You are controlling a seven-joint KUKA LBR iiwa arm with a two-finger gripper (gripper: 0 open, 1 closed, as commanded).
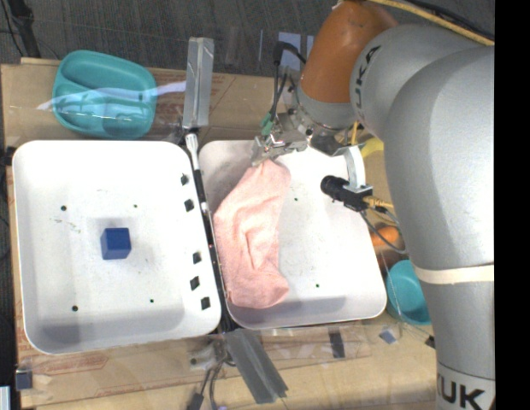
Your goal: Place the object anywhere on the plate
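Camera view: my gripper (272, 146) pinched on top edge of pink cloth (252, 237), which hangs down across right bin (350, 301). Blue cube (115, 243) in left bin (43, 314). "KUKA" partly readable on arm.

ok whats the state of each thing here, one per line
pink cloth: crumpled, draped down the right bin's left side, top end at the gripper
gripper: low over the right bin's far edge, at the cloth's top
blue cube: resting flat in the left bin, apart from everything
teal container: on the bench behind the left bin
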